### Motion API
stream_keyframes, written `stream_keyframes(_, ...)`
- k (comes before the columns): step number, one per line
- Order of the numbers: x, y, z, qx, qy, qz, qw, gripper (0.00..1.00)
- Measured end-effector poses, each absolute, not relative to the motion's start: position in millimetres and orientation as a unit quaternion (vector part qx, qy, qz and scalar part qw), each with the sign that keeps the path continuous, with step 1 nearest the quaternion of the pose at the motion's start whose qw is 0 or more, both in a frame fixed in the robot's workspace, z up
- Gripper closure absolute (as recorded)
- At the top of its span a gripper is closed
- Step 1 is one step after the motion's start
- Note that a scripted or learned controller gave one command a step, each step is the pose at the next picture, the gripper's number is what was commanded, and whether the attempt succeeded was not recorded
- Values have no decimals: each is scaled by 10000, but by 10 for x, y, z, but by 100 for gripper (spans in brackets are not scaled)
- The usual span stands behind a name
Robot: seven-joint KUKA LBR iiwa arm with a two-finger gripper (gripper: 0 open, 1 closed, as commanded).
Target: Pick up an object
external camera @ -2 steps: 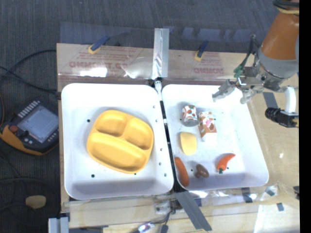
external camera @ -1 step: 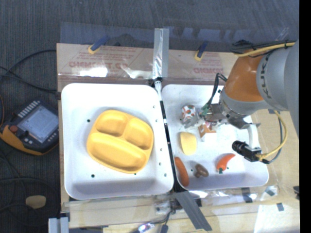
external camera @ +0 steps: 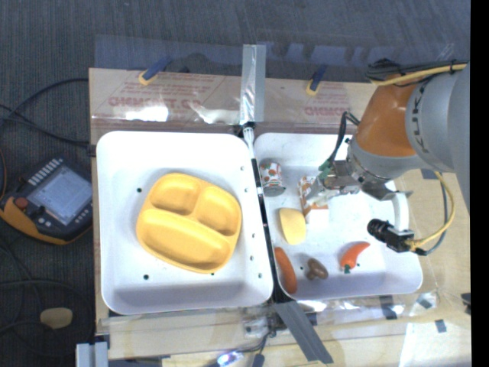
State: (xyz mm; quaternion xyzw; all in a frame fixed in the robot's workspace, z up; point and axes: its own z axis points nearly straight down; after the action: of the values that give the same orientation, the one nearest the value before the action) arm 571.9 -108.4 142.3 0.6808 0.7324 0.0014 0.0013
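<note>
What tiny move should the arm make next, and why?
Probably a short drop straight down. The gripper hangs in the right bin over a red-and-white packet, with the yellow piece just beside it. Its grip is hidden, so nothing looks held yet.

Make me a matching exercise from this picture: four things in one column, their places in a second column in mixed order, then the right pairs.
Things:
1. yellow divided plate
2. red pepper
3. pale yellow piece
4. small printed can

Places:
A. right bin, top left corner
B. left bin
C. right bin, near the bottom wall, right of the brown lump
D. right bin, left side, midway down

Pairs: 1-B, 2-C, 3-D, 4-A
</note>
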Motion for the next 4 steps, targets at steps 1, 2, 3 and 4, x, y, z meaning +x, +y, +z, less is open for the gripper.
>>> stream_keyframes(1, 5854, -861, 2340, 7582, 6521, -16, 6, 100)
stream_keyframes(2, 6331, -561, 1826, 7294, 6841, -24, 1, 100)
stream_keyframes(3, 6545, -750, 1828, 8932, 4496, -30, 11, 100)
stream_keyframes(4, 6678, -33, 2204, 9625, 2713, -24, 18, 100)
